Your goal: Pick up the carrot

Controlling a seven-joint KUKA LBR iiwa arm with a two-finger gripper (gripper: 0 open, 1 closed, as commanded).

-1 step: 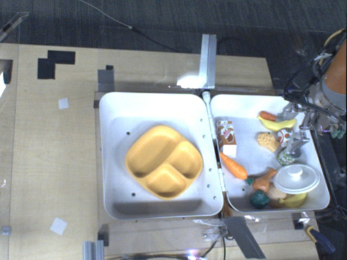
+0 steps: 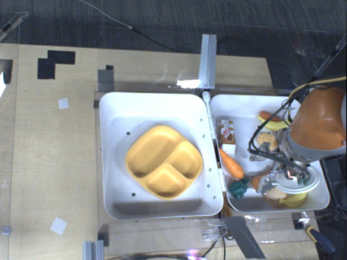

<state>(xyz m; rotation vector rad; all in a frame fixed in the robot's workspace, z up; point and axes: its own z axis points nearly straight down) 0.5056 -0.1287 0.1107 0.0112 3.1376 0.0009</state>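
The carrot point(image 2: 233, 166) lies in the right bin point(image 2: 246, 103) near its left wall, orange, slanting down to the right, with its green top point(image 2: 238, 188) at the lower end. My gripper point(image 2: 269, 182) hangs low over the bin's front right part, just right of the carrot's green end and apart from the orange body. The arm's orange band point(image 2: 322, 118) and grey wrist cover much of the bin's right side.
The left bin point(image 2: 111, 145) holds a yellow divided plate point(image 2: 164, 160). Around the carrot lie a small brown packet point(image 2: 226, 131), a biscuit-like piece point(image 2: 265, 140), red and yellow food point(image 2: 271, 119) at the back, and a yellow item point(image 2: 293, 200) at the front right corner.
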